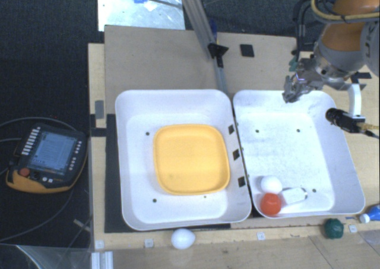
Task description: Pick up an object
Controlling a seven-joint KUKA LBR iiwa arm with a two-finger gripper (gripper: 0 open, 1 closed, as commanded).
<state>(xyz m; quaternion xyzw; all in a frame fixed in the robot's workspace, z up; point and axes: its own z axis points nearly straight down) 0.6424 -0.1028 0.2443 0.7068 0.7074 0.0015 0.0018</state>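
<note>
My gripper [291, 94] hangs over the far edge of the right bin [297, 143], near its back rim, with nothing seen between its fingers. At the near left corner of that bin lie a white ball [271, 184], a red ball [272, 203] and a small white object [293, 195], close together. A yellow square plate [192, 158] rests in the middle of the left bin [133, 143]. All of these sit well away from the gripper.
A white egg-shaped object [183, 239] lies on the bench in front of the left bin. A dark green ball [333, 228] sits outside the right bin's near right corner. A teach pendant [46, 156] rests on the floor at left. A grey pole [199, 15] slants in from the top.
</note>
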